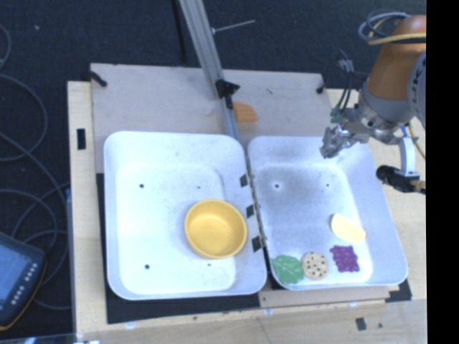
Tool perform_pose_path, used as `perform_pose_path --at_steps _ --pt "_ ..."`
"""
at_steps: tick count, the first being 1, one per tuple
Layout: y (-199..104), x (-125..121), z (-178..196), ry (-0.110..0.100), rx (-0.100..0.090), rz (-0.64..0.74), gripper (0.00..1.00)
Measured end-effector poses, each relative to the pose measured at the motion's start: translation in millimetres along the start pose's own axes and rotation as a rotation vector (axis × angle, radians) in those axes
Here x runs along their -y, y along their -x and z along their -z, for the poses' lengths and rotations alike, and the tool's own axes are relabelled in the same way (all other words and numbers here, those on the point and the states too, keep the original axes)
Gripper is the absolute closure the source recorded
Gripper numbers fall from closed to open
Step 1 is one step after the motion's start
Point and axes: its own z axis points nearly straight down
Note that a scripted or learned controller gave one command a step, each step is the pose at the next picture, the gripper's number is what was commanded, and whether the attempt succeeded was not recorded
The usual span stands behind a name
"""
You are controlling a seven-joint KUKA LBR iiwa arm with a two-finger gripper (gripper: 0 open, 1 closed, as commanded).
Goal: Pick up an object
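from my remote seat i saw the arm (391, 70) come in from the right side, grey w/ the orange band above the wrist. the claw (331, 146) hung over the far edge of the right bin (301, 192), near its top right corner. i could not tell if the claw was apart or together, it was too small and blurred in the pic, and i saw nothing clamped in it.

the things to pick lay in the right bin, all at the near side, well apart from the claw. a yellow piece (348, 228) lay closest to the right wall. nearer the front rim there were 3 items in a row: a green item (287, 267) at the left, a round cookie w/ dark dots (314, 264) just beside it, and a purple item (345, 258) to the right of the cookie. the yellow piece was just above the purple one.

in the left bin (143, 192) a yellow bowl (215, 228) stood upright, toward the right side of that bin, near the divider btw. both bins. behind the bins, on the desk (158, 99), a small orange object (244, 112) lay beside a slanted metal rail (204, 45).
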Motion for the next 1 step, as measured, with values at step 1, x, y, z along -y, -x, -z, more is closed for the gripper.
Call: perform_pose_path --at_steps 1 --pt "0.9 -0.8 8.8 -0.004 -0.001 0.001 1.00"
